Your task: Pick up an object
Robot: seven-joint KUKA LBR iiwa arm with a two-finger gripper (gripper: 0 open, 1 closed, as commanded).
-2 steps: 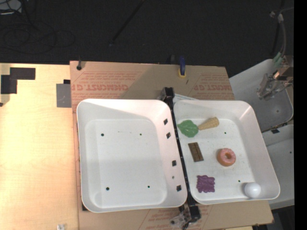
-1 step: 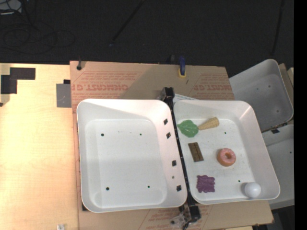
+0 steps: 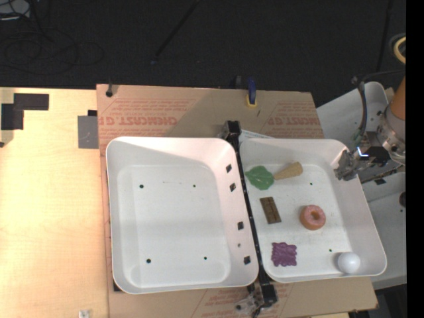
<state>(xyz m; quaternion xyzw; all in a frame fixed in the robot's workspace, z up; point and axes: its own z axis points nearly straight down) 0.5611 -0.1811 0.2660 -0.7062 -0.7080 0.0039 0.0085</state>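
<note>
A brown cardboard sheet (image 3: 199,114) lies under 2 white bins. The left bin (image 3: 126,177) is the larger-looking of the 2, its floor marked by 4 small dark dots. The right bin (image 3: 371,230) touches it along a row of black clips (image 3: 239,197) and holds 5 objects.

The arm (image 3: 387,121) comes in at 3 o'clock of the view, and its gripper (image 3: 348,165) hangs over the right bin's rim at about 2 o'clock of that bin, well apart from every object; whether it is released or clenched cannot be told here, and nothing shows in its grasp.

Taking the right bin as a clock face: the green leafy piece with its tan cone (image 3: 271,175) lies near 11 o'clock. The pink doughnut (image 3: 313,217) sits just right of centre, toward 4 o'clock. The purple grape cluster (image 3: 284,254) is at 7 o'clock. The brown bar (image 3: 269,210) lies left of centre, at 9 o'clock. The white ball (image 3: 348,262) rests in the corner at 5 o'clock.
</note>
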